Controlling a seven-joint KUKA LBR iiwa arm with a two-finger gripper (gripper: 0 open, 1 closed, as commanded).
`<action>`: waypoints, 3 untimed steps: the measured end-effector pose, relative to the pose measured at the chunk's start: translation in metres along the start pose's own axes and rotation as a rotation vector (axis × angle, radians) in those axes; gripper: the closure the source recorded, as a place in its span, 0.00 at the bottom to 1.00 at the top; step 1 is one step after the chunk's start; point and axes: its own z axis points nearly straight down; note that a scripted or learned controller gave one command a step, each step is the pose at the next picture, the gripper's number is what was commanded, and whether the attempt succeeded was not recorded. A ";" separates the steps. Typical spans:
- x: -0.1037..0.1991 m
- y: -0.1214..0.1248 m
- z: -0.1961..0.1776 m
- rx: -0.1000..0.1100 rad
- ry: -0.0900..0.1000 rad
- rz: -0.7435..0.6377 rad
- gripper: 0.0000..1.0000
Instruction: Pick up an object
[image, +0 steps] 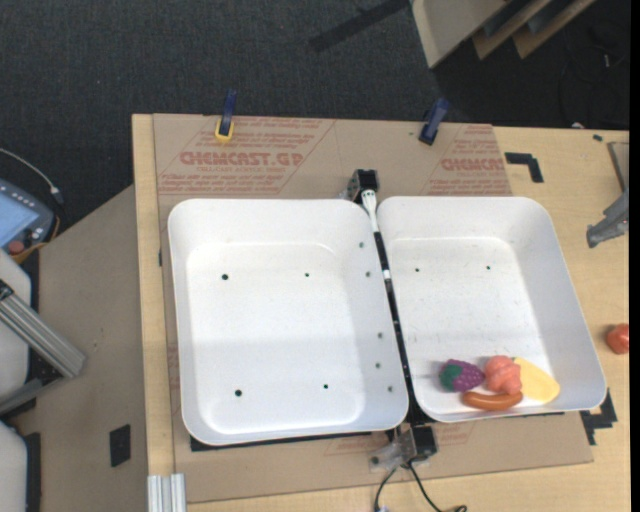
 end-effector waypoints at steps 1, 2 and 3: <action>-0.001 0.000 -0.003 0.010 0.001 0.003 1.00; 0.001 0.016 0.083 0.019 0.006 0.005 1.00; -0.028 0.044 0.090 0.012 0.001 0.005 1.00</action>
